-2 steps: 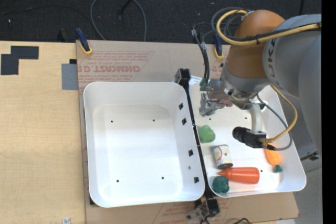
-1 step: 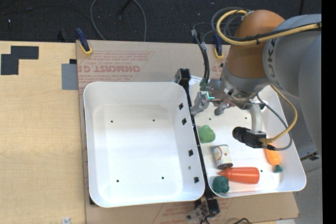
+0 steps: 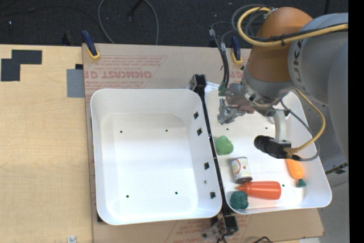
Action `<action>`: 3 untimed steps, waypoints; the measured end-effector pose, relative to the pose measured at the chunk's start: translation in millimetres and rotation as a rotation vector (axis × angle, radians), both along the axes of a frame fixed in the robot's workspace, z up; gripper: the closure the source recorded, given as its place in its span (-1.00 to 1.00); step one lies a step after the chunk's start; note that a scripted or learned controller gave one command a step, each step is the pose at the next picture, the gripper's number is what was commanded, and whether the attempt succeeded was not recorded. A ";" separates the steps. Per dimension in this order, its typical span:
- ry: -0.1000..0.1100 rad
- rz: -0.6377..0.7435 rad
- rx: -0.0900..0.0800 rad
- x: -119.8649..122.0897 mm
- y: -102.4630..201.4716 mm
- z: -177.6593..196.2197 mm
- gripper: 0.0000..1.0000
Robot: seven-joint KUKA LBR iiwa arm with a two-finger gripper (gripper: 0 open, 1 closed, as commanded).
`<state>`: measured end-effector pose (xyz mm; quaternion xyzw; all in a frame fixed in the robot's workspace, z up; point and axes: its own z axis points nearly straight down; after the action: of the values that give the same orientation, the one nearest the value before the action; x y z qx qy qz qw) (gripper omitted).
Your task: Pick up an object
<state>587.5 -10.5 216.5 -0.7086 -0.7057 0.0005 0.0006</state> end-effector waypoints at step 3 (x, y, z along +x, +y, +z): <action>0.001 -0.001 -0.001 -0.1 -1.1 9.6 -1.00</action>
<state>587.4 -11.6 226.1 -0.7089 -0.7053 0.0010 0.0007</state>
